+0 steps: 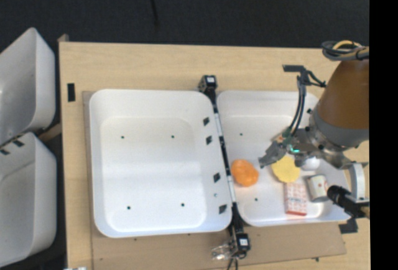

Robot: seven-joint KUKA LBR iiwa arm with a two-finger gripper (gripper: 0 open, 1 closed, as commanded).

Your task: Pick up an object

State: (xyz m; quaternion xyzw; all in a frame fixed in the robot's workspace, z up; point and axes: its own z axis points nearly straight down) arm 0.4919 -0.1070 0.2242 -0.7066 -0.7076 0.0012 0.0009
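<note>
Presently, the two-finger gripper (pixel 278 154) hangs low over the right white bin (pixel 258 119), its opening impossible to judge. Beside it lies a pale yellow round object (pixel 286 170); an orange ball (pixel 245 173) rests further left.

Smooth white plastic bins (pixel 149 107); matt pale wood bench (pixel 155 66).
</note>
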